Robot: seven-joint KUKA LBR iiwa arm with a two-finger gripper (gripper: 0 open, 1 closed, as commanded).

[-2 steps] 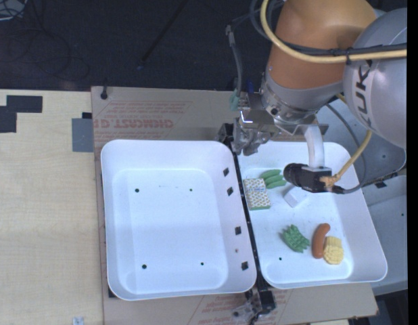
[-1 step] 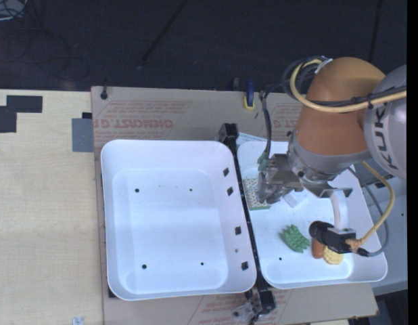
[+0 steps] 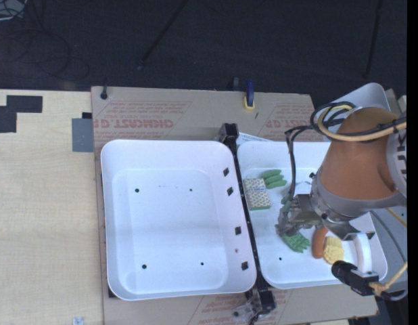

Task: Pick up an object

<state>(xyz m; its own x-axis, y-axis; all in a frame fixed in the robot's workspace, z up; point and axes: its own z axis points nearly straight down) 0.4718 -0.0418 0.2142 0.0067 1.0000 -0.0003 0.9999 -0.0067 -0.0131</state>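
Arm is reaching in from the right and hanging low over the right bin (image 3: 276,276); the pincer (image 3: 291,220) is sitting just above a green toy (image 3: 296,241) near the bin's middle. Can't tell whether the pincer is open or closed: wrist and cables are blocking the tips, and nothing is visibly sitting between them. The green toy is lying just toward the near edge of the bin from the pincer, practically under it, long axis running diagonally toward the near right. That's looking like the target; the move is turning on a short drop, and lining up across that diagonal is probably mattering most. An orange and yellow piece (image 3: 329,248) is lying just beside the toy on its right, so a stray contact is a risk. A checkered block (image 3: 257,193) and a second green piece (image 3: 273,178) are resting farther back near the divider, well apart from the pincer. The left bin (image 3: 114,181) is playing no part right now.
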